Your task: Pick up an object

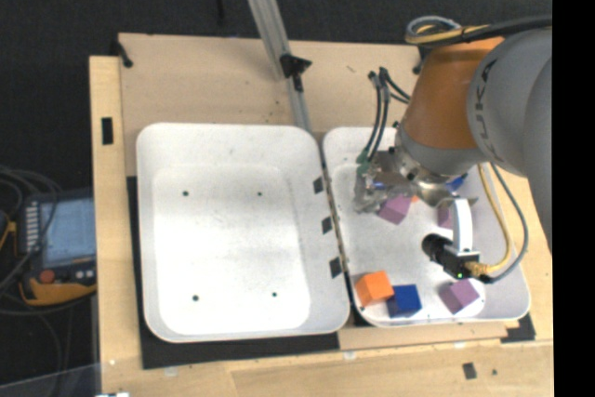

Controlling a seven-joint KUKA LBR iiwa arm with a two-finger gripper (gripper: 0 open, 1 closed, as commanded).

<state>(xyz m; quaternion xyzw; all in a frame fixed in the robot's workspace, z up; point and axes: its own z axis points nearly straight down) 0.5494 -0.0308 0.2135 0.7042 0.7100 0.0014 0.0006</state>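
The right bin (507, 302) holds an orange block (374, 286), a blue block (404, 300) beside it, a purple block (459, 296) near the front right, and a lilac block (395, 208) further back. My gripper (375, 191) hangs low in the bin's back left part, just left of the lilac block and close against it. The wrist hides the fingertips. Another lilac piece (447, 216) peeks out to the right beneath the arm.
The left bin (232, 228) lies beside the right one, with a divider edge between them. A slanted metal pole (265, 14) rises behind the bins. Cables (507, 228) loop off the wrist over the right bin. A device with a screen (56, 237) sits at far left.
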